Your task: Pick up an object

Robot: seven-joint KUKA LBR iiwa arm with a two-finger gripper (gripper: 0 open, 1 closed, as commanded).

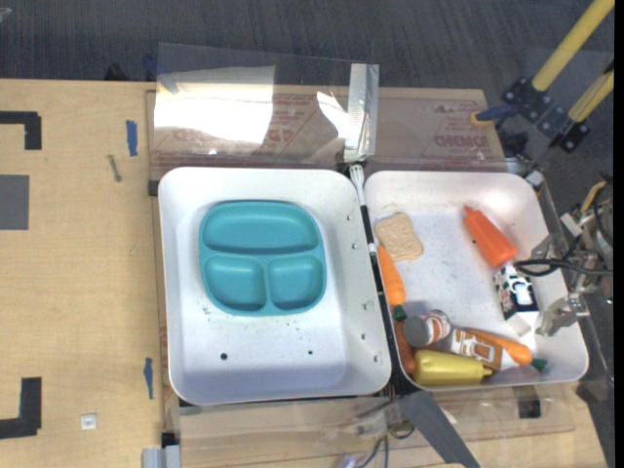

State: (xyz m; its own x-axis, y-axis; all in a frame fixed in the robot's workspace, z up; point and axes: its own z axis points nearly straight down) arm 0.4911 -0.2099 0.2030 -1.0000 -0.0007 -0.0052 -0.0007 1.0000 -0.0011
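Right-hand white bin (444, 185), that's where all the pickable things are, so let's run through them. A tan slice of toy toast (400, 237) lies near the bin's left wall toward the far side. Just below it a slim orange toy carrot (391, 276) runs along that same wall. Over on the far right side sits an orange plastic bottle (489, 237), tilted, and nearer the camera from it a small black, white and blue packet (514, 292). Down at the near wall it's crowded. There's a grey round-topped piece (419, 331), a brown bottle with an orange tip (486, 345) lying on its side, and a yellow plastic bottle (450, 366) lying flat against the near rim. All three are touching or just beside one another.

The gripper (565, 306) hangs at the bin's right edge, just beside the packet, amid dark cables. Nothing can be seen in its grasp, and whether it is released or clenched I cannot tell.

Next door, the left white bin (185, 291) carries a teal divided plastic plate (261, 256) with three compartments, sitting in the middle. The two bins touch along a central seam on the light wooden bench (68, 261).
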